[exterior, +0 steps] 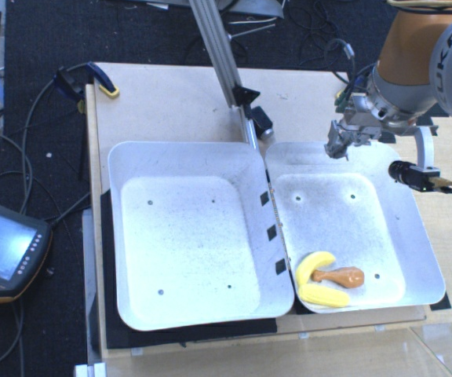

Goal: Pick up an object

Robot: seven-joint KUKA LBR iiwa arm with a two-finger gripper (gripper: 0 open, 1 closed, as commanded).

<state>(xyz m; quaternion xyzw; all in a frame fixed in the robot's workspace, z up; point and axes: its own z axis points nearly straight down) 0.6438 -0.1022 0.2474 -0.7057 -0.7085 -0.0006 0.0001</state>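
Observation:
A yellow banana point(317, 280) lies curled in the near left corner of the right bin point(399, 226). An orange-brown drumstick-shaped toy point(342, 276) rests across it, touching it. My gripper point(338, 148) hangs over the far rim of the right bin, well behind these objects. Nothing shows between its tips.
The left bin point(180, 234) sits beside the right one, with a divider bearing black clips point(271, 230) between them. A slanted metal rail point(222, 53) rises from the far bench edge. A teach pendant point(6, 250) and cables lie on the floor at left.

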